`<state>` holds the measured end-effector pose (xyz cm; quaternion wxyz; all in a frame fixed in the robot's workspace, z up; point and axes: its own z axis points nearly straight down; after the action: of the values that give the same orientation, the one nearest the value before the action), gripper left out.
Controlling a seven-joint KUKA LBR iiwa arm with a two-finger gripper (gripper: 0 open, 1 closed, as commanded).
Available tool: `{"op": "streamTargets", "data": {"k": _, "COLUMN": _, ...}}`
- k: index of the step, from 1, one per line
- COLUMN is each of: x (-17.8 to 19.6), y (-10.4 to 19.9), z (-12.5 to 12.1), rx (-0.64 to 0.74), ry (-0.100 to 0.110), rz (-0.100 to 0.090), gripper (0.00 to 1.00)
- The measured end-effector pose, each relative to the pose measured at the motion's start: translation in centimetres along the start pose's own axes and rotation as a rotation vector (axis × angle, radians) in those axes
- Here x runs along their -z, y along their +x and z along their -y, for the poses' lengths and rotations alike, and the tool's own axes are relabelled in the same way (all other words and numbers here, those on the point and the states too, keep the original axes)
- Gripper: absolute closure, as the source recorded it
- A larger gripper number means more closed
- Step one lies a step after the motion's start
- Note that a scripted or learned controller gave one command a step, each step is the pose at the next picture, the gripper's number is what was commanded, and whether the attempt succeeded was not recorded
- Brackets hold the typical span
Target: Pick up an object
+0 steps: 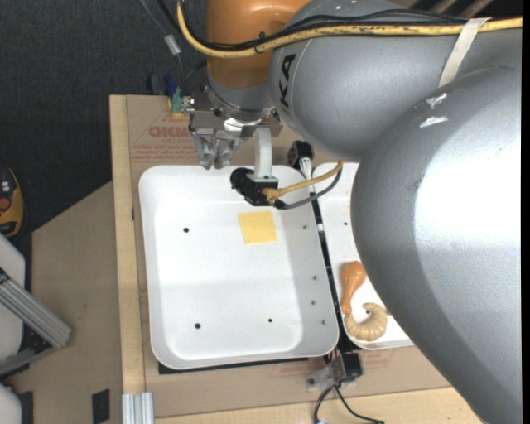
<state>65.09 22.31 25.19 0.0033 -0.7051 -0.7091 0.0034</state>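
Gripper (217,156) above far rim of left shallow white plastic bin (166,248); finger spread: cannot tell. Flat pale-yellow square sheet (258,227) on bin floor, near far end, apart from gripper. Risk: thin, flush, smooth, likely slips past closing jaws. Tan curled rubbery piece (363,310) in right bin (335,211), partly hidden.

Reaches in from the right as a bulky grey arm (431,166), crossing the upper right of the view. Bends at an orange band (248,25) above the wrist, then points downward. Ends in the hand (217,155), hanging low near the top left. Fingers (207,153) close together, pointing down, nothing visible between them. Carries a yellow cable (348,31) along the top.
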Motion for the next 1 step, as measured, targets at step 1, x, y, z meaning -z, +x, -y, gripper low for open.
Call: {"op": "streamTargets", "data": {"k": 1, "x": -4.16, "y": 0.16, "z": -1.41, "rx": -0.004, "ry": -0.003, "rz": 0.002, "gripper": 1.00}}
